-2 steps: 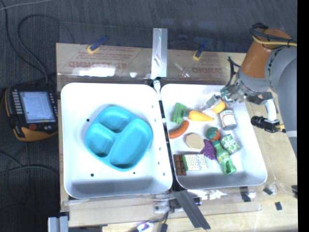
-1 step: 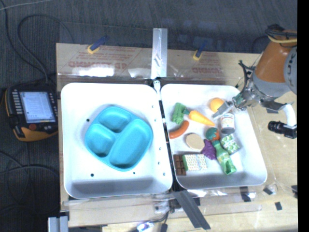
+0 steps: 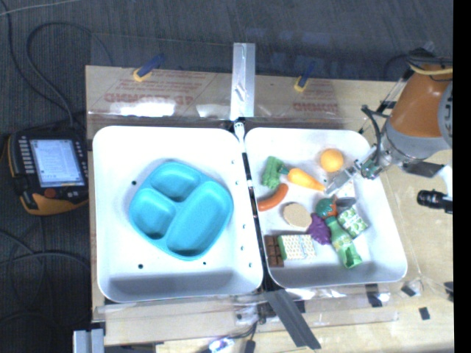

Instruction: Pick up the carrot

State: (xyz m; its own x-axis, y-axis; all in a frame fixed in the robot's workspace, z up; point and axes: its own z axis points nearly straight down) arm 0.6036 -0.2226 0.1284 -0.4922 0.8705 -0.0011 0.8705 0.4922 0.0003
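Observation:
The carrot (image 3: 305, 178) is a short orange cone lying in the right bin (image 3: 383, 226), in its upper middle, pointing right. A green vegetable (image 3: 272, 170) lies just to its left. My gripper (image 3: 340, 182) hangs over the same bin, just right of the carrot's tip and below an orange fruit (image 3: 332, 159). Nothing shows held in it. The grey arm with its orange band (image 3: 421, 107) reaches in from the upper right.
Around the carrot lie a red-orange sausage-like piece (image 3: 272, 196), a beige disc (image 3: 295, 213), purple grapes (image 3: 319, 229), green packets (image 3: 347, 240) and a waffle block (image 3: 297, 247). The left bin (image 3: 118, 271) holds a blue divided plate (image 3: 182, 208).

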